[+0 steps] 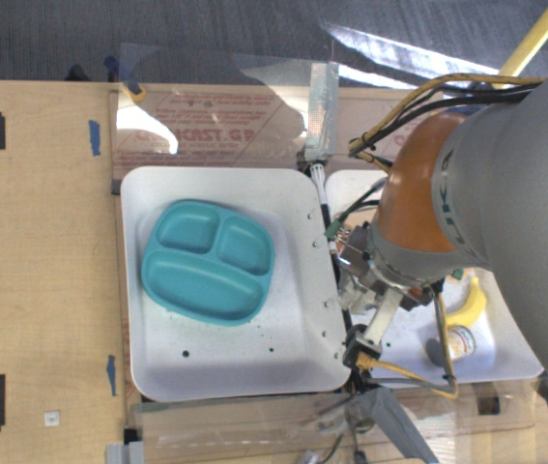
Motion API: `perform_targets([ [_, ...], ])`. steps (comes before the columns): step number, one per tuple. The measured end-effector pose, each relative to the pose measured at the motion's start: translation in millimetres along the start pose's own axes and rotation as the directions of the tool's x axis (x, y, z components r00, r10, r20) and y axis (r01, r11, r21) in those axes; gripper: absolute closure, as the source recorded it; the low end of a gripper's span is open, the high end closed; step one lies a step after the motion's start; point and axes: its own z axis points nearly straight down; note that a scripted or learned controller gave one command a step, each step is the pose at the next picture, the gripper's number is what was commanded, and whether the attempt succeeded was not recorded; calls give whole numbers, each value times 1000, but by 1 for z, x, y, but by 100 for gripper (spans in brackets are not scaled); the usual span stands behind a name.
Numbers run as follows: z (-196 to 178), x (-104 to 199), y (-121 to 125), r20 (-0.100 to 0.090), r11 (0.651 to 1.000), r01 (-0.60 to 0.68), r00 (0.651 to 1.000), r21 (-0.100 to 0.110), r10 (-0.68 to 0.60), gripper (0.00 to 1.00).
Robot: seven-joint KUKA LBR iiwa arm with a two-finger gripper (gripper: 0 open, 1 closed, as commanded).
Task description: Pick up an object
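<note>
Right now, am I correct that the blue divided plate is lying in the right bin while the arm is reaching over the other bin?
Not quite: the camera view shows the blue divided plate lying in the left bin, not the right one. The arm is reaching over the other bin, the one on the right.

Robotics lab, plywood bench (32, 288) with black tape markers, two white bins (148, 356), clear taped shielding (225, 124), grey carpet

The arm (515, 182) is covered in a smooth grey shell, and a broad orange band (418, 196) is seen above the wrist. Black and yellow cables (428, 95) are routed along the outside. A pale, narrow part (380, 322) is mounted below the wrist.
</note>
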Motion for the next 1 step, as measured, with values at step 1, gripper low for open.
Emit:
perform_targets([
  [1, 10, 33, -22, -2, 826, -564, 826, -2, 564, 100],
])
